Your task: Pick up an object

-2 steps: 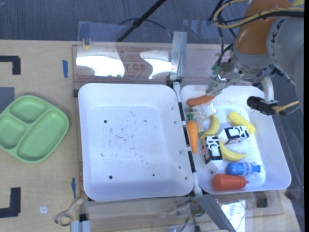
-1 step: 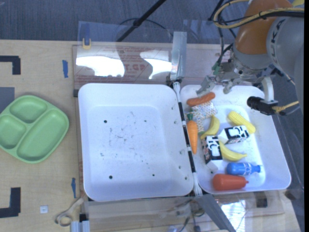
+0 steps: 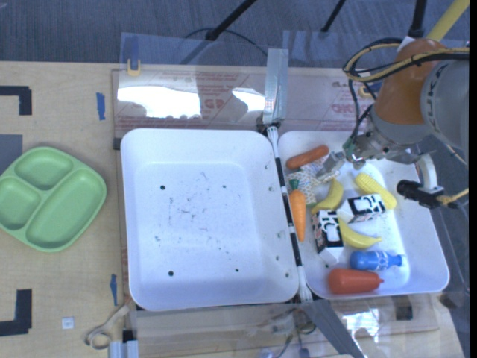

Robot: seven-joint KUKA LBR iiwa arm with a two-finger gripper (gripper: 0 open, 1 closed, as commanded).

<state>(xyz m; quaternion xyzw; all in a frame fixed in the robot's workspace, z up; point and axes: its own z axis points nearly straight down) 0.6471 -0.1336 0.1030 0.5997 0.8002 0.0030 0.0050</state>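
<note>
The claw (image 3: 337,160) hangs low over the right bin (image 3: 425,271), close to a sausage (image 3: 307,157) and bananas (image 3: 332,194), nothing visibly lifted, so the pick looks not yet done, and its grip state I cannot tell.

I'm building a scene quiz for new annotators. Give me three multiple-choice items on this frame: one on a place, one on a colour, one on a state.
1. Where does the green divided plate lie?
A. in the left bin
B. on the bench left of the bins
C. in the right bin

2. What colour is the bottle in the right bin?
A. blue
B. green
C. yellow

3. How is the left bin loaded?
A. piled with toys
B. holding one carrot
C. holding no objects

Answers: 1 B, it rests on the wood beside the bins. 2 A, its body is blue. 3 C, its floor shows scuff marks alone.
</note>
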